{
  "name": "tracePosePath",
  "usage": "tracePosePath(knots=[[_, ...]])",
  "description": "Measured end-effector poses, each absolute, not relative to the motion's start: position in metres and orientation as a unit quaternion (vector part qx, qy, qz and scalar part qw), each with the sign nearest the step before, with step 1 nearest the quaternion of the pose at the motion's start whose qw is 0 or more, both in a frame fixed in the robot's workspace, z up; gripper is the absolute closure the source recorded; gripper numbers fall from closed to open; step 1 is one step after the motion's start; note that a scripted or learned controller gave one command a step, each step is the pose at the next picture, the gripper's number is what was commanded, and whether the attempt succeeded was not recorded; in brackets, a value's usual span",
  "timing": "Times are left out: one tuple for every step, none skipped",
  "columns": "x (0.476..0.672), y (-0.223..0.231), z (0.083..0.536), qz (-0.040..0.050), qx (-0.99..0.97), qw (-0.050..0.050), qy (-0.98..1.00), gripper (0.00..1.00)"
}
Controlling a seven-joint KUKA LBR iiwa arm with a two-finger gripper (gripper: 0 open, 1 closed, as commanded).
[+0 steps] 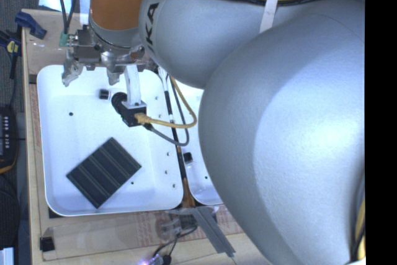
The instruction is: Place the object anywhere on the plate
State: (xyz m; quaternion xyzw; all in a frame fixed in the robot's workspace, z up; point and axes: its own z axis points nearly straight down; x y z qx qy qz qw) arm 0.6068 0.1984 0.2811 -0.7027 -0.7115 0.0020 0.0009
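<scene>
The object [103,94], as we read it, is the small dark piece lying on the floor of the left bin [53,133], close to the bin's far edge and well apart from the plate [103,172]. It looks dark and compact, but it is too small for us to tell its shape or material. The plate is a dark, ribbed square slab set at an angle near the bin's near edge, toward its left side. The gripper [90,76] hangs over the far edge of the same bin with its two fingers spread wide and nothing between them, and the object sits just beside the right finger rather than centred under the gap. That is where we see the main risk: if the claw comes straight down from here, one finger could land on the piece or nudge it aside, and the fingers would close on air. A piece this small may also slip out on the carry. The yellow cable [167,122] and its black plug [127,112] hang low near the object and could brush it. Finally, the plate's ribs may let a small piece roll off toward the bin floor.
</scene>
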Motion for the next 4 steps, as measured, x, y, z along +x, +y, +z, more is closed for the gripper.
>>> tracePosePath(knots=[[0.606,0.2,0.29,0.0041,-0.699,0.002,-0.715,1.0],[0.534,0.16,0.345,0.0013,-0.709,0.001,-0.705,1.0],[0.596,0.218,0.265,0.0032,-0.714,0.001,-0.7,1.0],[0.528,0.219,0.392,0.0,-0.7,0.001,-0.714,1.0]])
